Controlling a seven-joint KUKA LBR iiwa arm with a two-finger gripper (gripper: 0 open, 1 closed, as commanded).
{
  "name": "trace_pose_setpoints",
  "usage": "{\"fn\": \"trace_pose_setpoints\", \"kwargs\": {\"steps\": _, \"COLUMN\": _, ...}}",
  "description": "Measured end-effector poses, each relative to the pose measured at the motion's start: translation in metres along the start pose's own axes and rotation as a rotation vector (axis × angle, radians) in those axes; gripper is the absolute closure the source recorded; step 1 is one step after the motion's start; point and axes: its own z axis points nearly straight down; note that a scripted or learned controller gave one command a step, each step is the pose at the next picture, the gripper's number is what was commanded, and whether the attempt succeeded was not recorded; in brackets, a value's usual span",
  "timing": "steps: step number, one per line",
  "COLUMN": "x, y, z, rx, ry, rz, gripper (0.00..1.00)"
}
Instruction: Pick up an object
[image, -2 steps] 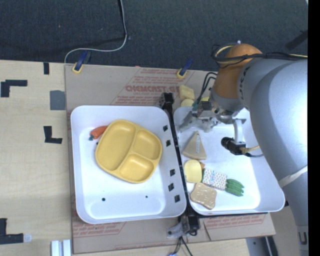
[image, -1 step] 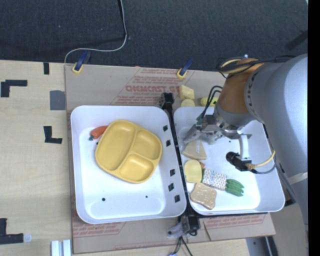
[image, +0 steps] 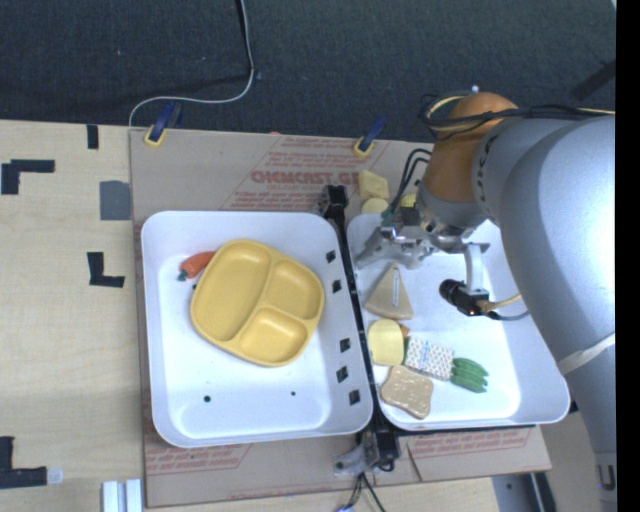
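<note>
My gripper hangs over the far end of the right bin, just above the tip of a pale cheese wedge. Nearer the camera in that bin lie a yellow round piece, a blue-and-white speckled cracker, a green pea pod and a slice of toast. Two small yellow blocks sit at the bin's far edge, beside the gripper. The view shows nothing held by the gripper.
The left bin holds a yellow divided plate and an orange carrot at its far left. A black ridge divides the bins. The grey arm covers the right bin's right side. A black cable plug hangs there.
</note>
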Motion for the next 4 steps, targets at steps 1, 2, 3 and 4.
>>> {"fn": "trace_pose_setpoints", "kwargs": {"steps": 1, "x": -0.013, "y": -0.035, "z": -0.001, "rx": 0.001, "ry": -0.001, "rz": 0.003, "gripper": 0.0}}
{"fn": "trace_pose_setpoints", "kwargs": {"steps": 2, "x": -0.002, "y": 0.007, "z": 0.0, "rx": 0.01, "ry": -0.003, "rz": -0.002, "gripper": 0.0}}
{"fn": "trace_pose_setpoints", "kwargs": {"steps": 3, "x": -0.022, "y": -0.044, "z": -0.001, "rx": 0.001, "ry": -0.001, "rz": 0.005, "gripper": 0.0}}
{"fn": "trace_pose_setpoints", "kwargs": {"steps": 4, "x": -0.004, "y": -0.052, "z": -0.001, "rx": 0.0, "ry": -0.002, "rz": 0.002, "gripper": 0.0}}
